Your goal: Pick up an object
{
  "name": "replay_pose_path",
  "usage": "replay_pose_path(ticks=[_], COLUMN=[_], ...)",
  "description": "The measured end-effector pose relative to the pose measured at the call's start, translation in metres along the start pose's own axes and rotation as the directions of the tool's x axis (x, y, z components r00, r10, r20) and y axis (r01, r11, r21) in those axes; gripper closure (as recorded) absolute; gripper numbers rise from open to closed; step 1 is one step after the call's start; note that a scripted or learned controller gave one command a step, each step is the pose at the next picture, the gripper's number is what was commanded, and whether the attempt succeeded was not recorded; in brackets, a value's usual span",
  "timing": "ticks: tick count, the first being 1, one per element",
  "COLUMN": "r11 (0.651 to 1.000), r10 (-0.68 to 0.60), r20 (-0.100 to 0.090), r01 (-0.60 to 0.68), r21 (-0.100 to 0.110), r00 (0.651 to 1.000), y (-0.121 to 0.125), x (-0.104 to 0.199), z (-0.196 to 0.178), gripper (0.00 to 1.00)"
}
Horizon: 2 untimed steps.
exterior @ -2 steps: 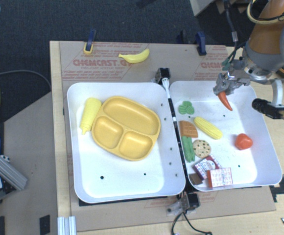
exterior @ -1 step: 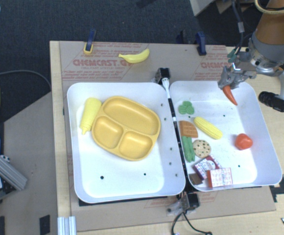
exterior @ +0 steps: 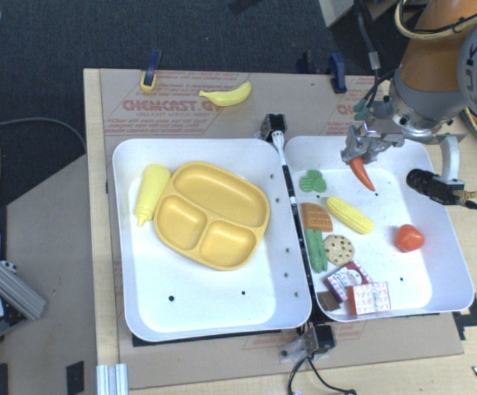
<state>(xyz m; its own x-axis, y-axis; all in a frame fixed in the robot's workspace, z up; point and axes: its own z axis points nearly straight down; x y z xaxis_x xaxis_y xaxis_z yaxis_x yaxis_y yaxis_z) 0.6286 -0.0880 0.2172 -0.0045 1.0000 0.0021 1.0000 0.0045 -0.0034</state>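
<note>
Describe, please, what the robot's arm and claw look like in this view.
The arm is bulky and rounded, grey with a glossy orange band above the wrist. A dark cable runs along it. The claw is a small grey metal assembly below a pale ring.

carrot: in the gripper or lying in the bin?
In the gripper: the carrot hangs point-down between its fingers, above the right bin.

Bench [exterior: 181, 105] w/ cardboard top: 2 white bins, left bin [exterior: 140, 286] & right bin [exterior: 436, 278], plus yellow banana [exterior: 227, 95].

Grey arm [exterior: 469, 64] with a glossy orange band [exterior: 440, 44] and black cables.
</note>
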Motion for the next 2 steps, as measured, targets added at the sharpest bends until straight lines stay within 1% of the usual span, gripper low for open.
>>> replay_pose_path(ticks=[1,2], r11=[1.0,1.0], r10=[0.0,-0.001], r20=[0.0,-0.001], r01=[0.0,0.001], r21=[0.0,0.001], r00=[1.0,1.0], y=[-0.027,-0.055], x=[0.053,0.105], z=[-0.009,-0.003], gripper=[1.0,1.0])
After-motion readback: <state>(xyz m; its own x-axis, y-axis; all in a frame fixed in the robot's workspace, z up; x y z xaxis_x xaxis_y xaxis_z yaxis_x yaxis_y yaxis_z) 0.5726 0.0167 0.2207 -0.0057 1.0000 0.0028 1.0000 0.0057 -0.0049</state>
